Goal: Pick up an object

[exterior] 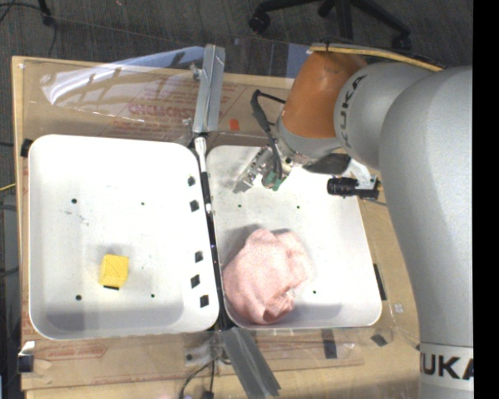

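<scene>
Two shallow white bins (108, 152) are sitting side by side on a wooden bench, and the grey arm's two-finger gripper (262, 173) is hovering with nothing between its fingers over the right bin's far end, its spread impossible to tell, leaving the crumpled pink cloth (266, 274) and small yellow block (114, 271) lying untouched.

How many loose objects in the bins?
2. A yellow block lies in the left bin, toward its near side. A pink cloth lies in the right bin. The arm may hide others.

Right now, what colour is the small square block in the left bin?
Yellow: the small square block shows best in the camera view.
</scene>
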Motion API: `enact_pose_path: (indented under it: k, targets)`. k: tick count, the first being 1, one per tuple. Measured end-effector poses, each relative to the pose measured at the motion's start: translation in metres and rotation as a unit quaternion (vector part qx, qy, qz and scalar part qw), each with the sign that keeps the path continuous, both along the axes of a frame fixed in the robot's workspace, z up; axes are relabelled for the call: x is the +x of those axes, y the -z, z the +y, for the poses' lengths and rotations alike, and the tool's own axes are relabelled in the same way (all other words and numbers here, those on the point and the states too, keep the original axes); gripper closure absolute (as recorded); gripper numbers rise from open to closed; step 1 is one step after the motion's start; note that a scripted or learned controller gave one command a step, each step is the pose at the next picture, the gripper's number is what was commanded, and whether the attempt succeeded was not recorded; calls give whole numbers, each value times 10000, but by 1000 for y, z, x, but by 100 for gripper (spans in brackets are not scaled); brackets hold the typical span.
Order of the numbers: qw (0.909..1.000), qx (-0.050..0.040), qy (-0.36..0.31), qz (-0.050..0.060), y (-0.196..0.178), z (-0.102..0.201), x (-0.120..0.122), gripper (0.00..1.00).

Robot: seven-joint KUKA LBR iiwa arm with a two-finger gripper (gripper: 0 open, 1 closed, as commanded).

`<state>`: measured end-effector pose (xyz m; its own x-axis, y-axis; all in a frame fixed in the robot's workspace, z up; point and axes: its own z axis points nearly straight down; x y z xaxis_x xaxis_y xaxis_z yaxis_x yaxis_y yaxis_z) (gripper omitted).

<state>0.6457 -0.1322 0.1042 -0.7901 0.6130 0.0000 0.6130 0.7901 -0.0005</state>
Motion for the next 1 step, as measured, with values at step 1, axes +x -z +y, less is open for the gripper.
enact_pose_path:
  k: [1]
  targets:
    - [10000, 3, 1, 12, 0, 0, -1, 0]
